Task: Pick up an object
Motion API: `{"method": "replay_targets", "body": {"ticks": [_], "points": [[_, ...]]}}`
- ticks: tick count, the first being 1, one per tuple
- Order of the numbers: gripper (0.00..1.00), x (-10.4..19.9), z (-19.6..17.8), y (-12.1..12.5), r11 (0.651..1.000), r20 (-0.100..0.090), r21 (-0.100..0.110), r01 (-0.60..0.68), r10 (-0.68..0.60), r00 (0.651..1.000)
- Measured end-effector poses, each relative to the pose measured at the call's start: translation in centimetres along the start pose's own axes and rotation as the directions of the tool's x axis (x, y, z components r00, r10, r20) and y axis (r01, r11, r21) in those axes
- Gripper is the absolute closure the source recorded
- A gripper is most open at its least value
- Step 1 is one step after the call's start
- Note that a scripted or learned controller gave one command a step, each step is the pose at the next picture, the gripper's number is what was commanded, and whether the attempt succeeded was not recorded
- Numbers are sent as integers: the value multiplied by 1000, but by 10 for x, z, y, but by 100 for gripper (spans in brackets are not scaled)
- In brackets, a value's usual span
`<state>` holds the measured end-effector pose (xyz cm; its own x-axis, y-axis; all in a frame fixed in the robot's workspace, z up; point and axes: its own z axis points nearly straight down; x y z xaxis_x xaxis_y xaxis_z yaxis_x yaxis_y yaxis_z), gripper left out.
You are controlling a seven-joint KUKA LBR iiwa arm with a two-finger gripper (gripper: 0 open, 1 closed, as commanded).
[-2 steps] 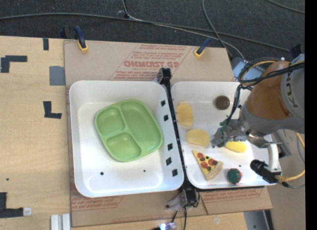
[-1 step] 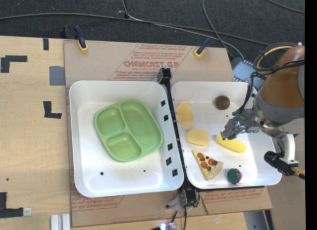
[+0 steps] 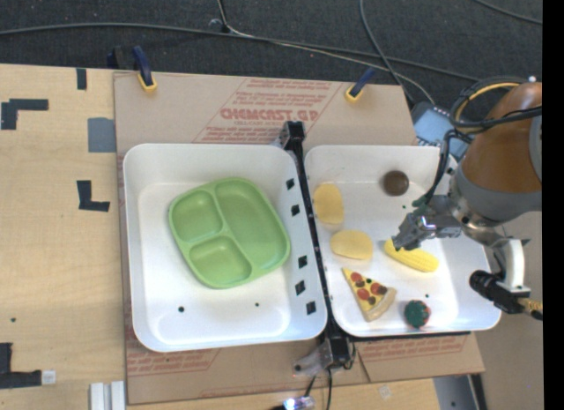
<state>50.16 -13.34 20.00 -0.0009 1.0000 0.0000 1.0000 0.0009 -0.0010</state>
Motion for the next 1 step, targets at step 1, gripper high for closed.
{"method": "replay_targets", "body": {"ticks": [1], "points": [[100, 58, 3, 20, 1000, -2, 0, 6, -6, 1000]]}}
